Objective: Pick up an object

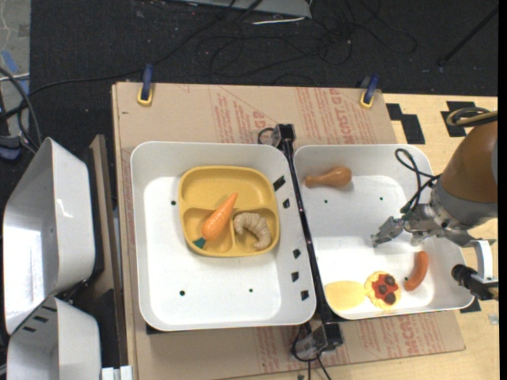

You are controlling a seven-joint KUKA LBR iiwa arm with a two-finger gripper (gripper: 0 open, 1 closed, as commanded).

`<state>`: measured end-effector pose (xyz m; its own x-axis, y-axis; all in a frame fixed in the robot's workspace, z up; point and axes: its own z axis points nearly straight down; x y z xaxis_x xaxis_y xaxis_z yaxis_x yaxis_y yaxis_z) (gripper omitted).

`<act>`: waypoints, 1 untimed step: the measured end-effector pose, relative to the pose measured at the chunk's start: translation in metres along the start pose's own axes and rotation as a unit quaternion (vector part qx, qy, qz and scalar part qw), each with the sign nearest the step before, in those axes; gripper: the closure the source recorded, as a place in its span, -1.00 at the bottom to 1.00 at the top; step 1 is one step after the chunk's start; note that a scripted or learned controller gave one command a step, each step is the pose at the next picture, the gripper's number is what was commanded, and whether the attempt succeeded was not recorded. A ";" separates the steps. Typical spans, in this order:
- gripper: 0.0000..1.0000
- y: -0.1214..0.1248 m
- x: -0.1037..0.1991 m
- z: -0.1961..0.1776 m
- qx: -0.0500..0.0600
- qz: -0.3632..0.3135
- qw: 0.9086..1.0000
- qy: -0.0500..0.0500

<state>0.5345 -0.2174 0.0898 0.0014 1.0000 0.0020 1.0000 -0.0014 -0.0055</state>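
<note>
Camera view: the claw (388, 233) is seen over the right bin (360, 200) (finger state cannot be told), near the sausage (417, 270).

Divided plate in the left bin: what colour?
Yellow; the divided plate shows clearly in the camera view.

We see two white bins side by side on a cardboard sheet (238, 109), the left bin (158, 291) and the right bin (348, 212) touching along a black seam. Two clamps, one at the left (145, 93) and one at the right (368, 91), grip the sheet's far edge. Cables (261, 38) lie across the dark floor beyond.
</note>
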 end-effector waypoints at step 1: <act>1.00 0.002 -0.001 -0.014 -0.003 0.000 1.000 -0.001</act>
<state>0.5363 -0.2180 0.1039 0.0013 1.0000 -0.0003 1.0000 -0.0013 0.0003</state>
